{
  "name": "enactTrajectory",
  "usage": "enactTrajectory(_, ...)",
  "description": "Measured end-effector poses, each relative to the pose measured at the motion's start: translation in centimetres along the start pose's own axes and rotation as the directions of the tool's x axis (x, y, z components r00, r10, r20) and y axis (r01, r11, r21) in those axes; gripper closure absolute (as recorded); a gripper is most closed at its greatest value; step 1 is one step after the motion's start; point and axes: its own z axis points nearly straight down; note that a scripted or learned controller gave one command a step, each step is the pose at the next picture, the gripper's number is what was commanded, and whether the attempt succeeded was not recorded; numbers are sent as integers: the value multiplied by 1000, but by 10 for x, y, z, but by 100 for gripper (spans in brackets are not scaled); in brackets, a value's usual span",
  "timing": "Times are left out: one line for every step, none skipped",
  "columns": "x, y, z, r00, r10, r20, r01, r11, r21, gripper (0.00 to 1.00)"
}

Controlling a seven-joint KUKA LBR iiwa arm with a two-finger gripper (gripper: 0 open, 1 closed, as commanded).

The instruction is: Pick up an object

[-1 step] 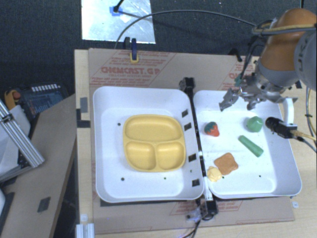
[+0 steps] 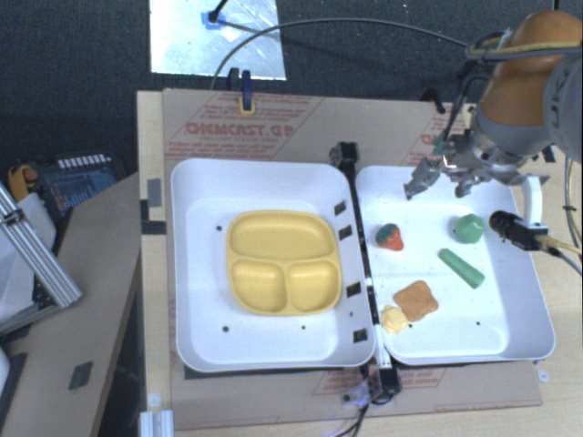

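Cardboard under the bins (image 2: 301, 121) reads "CHEMCAST" in red, with a couple more letters after it I can't make out. The gripper (image 2: 442, 182) hangs over the right bin (image 2: 524, 335) around its 12 o'clock edge, fingers spread apart, nothing between them. Loose stuff below: strawberry (image 2: 391, 237) at 9 o'clock, green round piece (image 2: 469, 228), green stick (image 2: 462, 269), brown toast-looking piece (image 2: 417, 299) and a small yellow bit (image 2: 393, 319) near 7 o'clock. Yellow divided tray (image 2: 278, 260) sits in the left bin (image 2: 196, 235).

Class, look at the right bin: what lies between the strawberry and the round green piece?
In the camera view, only bare white bin floor lies between the strawberry and the round green piece.
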Motion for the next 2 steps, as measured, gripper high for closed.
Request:
enactTrajectory(-3, -3, 42, 1000, 2, 0, -2, 1000, 2, 0)
enactTrajectory(-2, -13, 92, 1000, 2, 0, -2, 1000, 4, 0)
